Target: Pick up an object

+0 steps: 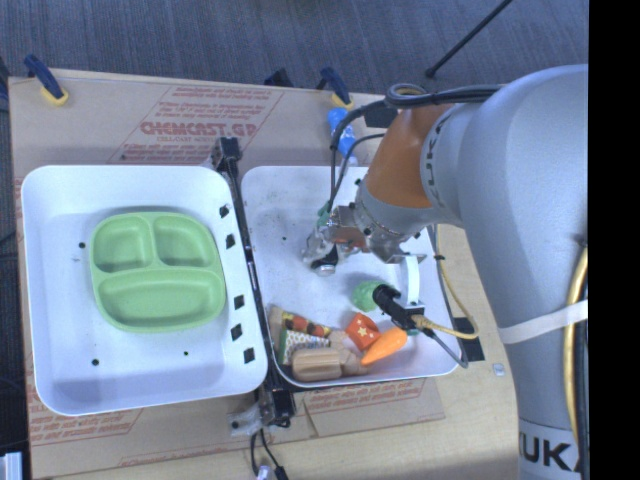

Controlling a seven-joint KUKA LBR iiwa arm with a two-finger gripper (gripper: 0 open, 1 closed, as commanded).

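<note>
A: Lying in a heap along the right bin's near edge [262, 258], the pickable things are bunching together: a toy carrot [386, 346], an orange cup-like piece [361, 327], a wooden block [316, 367], a patterned packet [297, 326], and a green ball [366, 294] sitting just apart from them.

B: And the claw [324, 249]?

A: It is hanging over the bare middle of that bin, well short of the heap. I cannot tell how wide it is standing, and nothing is showing in it.

B: So what is the sensible approach?

A: I would be aiming for the green ball or the carrot, since they are lying at the edge of the pile with room on either side. The claw is needing to travel toward the near edge and drop straight down.

B: Anything in the way?

A: A black cable [401, 312] is trailing from the wrist right beside the ball, and the bin wall is crowding the block. The left bin [40, 298] is holding a green divided plate [157, 269], well clear, on the cardboard-covered table [190, 118].
</note>
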